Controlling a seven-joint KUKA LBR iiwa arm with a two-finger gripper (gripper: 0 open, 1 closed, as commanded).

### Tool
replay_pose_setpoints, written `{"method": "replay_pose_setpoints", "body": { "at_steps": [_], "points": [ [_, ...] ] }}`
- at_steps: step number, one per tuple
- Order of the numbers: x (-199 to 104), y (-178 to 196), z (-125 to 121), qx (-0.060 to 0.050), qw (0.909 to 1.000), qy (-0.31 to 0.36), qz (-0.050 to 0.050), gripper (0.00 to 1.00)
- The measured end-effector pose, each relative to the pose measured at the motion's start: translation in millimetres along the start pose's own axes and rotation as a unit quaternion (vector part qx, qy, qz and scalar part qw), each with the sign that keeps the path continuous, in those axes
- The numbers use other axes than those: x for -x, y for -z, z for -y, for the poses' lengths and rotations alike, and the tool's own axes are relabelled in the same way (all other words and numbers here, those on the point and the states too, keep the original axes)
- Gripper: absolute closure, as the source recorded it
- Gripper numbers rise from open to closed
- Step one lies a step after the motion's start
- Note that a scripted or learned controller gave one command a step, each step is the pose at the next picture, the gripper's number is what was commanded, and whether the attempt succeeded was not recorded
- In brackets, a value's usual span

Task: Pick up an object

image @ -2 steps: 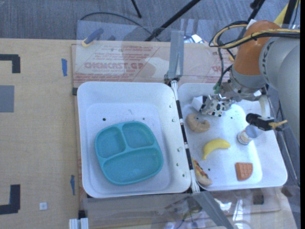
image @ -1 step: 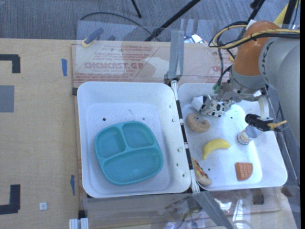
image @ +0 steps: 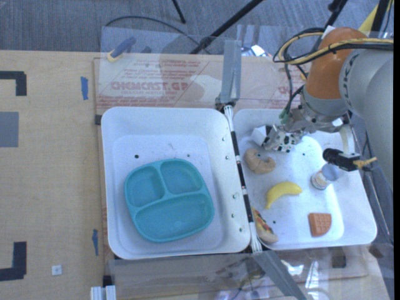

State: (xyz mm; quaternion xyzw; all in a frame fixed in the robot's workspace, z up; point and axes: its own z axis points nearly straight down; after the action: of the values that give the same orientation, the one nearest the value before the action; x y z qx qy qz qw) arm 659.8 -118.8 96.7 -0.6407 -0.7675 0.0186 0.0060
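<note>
where the pincer (image: 279, 140) hangs, a tan pastry (image: 258, 161) lies near.

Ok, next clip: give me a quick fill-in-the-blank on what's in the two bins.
1. The teal divided tray lies in the ____ bin.
2. The banana in the right bin is ____ in colour.
3. The tray has ____ compartments.
4. The gripper is over the ____ bin.

Missing words: left; yellow; three; right
</note>
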Motion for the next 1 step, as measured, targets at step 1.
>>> {"method": "replay_pose_setpoints", "body": {
  "at_steps": [1],
  "points": [
    [1.4,0.1,-0.5,0.001,1.0000,0.009,-0.001,1.00]
  ]
}}
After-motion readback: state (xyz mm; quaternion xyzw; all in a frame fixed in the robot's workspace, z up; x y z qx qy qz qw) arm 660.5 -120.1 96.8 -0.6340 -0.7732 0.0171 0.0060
